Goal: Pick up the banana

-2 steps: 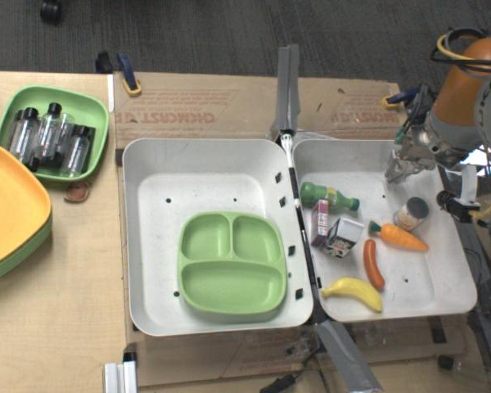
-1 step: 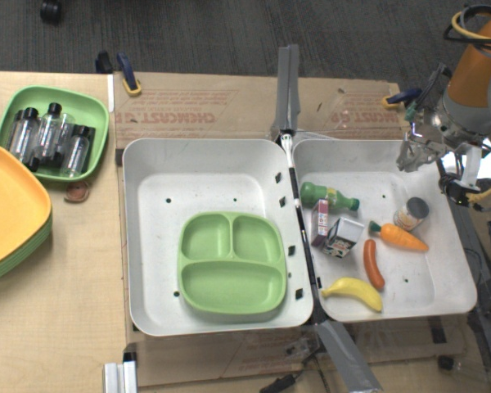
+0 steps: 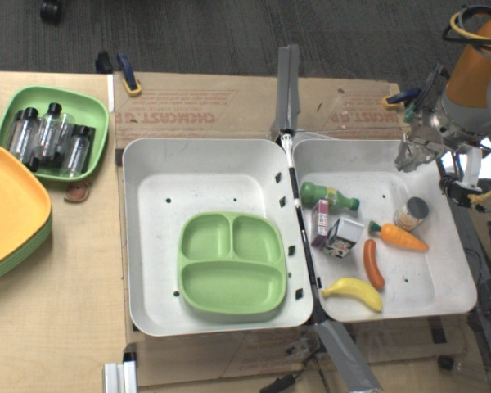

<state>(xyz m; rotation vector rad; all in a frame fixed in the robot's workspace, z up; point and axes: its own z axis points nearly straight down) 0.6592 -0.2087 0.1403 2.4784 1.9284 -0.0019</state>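
At the far right corner of the right bin (image 3: 442,301), the hand (image 3: 416,152) hovers; I cannot tell its state.
Banana (image 3: 353,292) lies by the near wall, well apart from the hand, just beside the red sausage (image 3: 374,264). I judge reaching is the step: descend there, minding wall and sausage.

Two white bins sit side by side. The left bin (image 3: 147,219) holds a green plate (image 3: 231,262) with three parts. In the right bin (image 3: 442,297), the banana (image 3: 353,292) lies near the front edge, just beside a red chili pepper (image 3: 374,264). A carrot (image 3: 403,237), a small jar (image 3: 411,214), and a green bottle (image 3: 327,195) lie farther back. The gripper (image 3: 416,155) hangs over the back right corner, well apart from the banana.
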